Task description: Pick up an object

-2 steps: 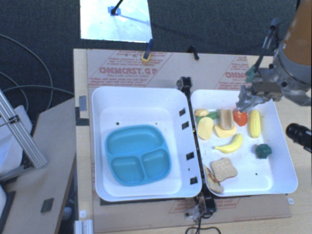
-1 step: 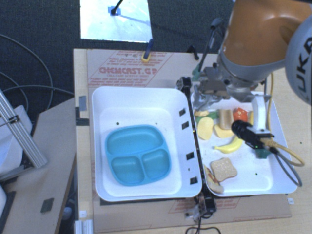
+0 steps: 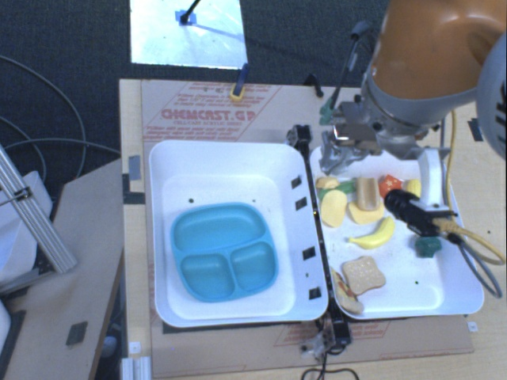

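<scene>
The arm's jaws [image 3: 339, 158] hang over the far left corner of the right bin [image 3: 444, 295]; whether they are parted or closed I cannot tell. Just near of them lies a cluster of toy food: a yellow banana [image 3: 375, 234], a pale yellow slice [image 3: 333, 208], a tan block [image 3: 366, 193] and a red piece [image 3: 390, 185]. A slice of toast [image 3: 363, 275] lies nearer. The left bin [image 3: 230, 161] holds a blue divided tray [image 3: 224, 250].
</scene>
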You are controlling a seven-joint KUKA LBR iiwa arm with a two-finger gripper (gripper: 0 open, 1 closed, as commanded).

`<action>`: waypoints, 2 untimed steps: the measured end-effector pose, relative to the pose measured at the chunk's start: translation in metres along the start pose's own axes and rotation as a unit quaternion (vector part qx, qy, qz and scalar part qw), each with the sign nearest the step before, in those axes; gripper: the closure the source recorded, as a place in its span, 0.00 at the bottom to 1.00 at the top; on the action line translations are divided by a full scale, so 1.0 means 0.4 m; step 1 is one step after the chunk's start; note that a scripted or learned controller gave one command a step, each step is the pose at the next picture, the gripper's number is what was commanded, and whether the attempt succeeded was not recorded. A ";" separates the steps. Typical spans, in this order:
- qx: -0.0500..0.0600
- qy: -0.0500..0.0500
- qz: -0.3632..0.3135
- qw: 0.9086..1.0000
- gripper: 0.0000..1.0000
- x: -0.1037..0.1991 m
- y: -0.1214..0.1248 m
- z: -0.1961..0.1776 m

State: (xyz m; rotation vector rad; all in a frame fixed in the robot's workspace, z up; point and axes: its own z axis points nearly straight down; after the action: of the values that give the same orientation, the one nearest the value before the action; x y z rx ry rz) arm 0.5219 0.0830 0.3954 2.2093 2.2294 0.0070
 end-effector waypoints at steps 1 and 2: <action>0.008 -0.001 0.004 1.000 1.00 0.011 -0.096 0.291; 0.001 0.000 0.003 1.000 1.00 0.011 -0.087 0.249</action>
State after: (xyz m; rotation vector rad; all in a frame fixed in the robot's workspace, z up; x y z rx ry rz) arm 0.4877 0.0871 0.2955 2.2175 2.2237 0.0050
